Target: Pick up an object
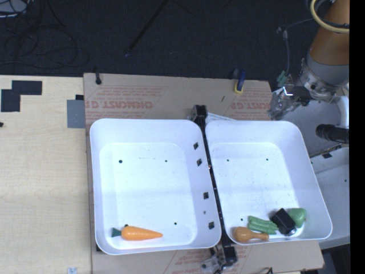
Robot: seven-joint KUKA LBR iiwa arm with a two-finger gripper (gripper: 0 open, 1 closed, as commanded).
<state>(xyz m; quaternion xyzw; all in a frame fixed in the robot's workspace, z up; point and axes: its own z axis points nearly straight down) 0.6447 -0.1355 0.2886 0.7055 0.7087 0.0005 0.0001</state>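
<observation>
Two shallow white bins sit side by side on a cardboard sheet (171, 99) laid over the worktop (40, 181), meeting along a dark seam at the middle of the frame. The left bin (100, 147) has a wide bare floor; its one object, an orange carrot (140, 233) with a dark green top, lies along the lower edge, near the lower left corner and just beside the front wall. The right bin (302, 147) is likewise open across its upper and middle floor, with everything crowded into the lower right corner: a tan pear-shaped piece (248, 234) at the front wall, a long green pod (261, 224) just above it, a black block (283, 221) tilted against the pod, and a rounded green piece (297, 214) touching the block on its right, close to the side wall. The arm (331, 39) stands at the upper right of the frame, beyond the right bin's upper right corner, and the gripper (279, 104) hangs just outside that rim over the cardboard — well apart from all the objects. Whether its fingers are spread or pressed together cannot be told at this size; nothing shows between them.
</observation>
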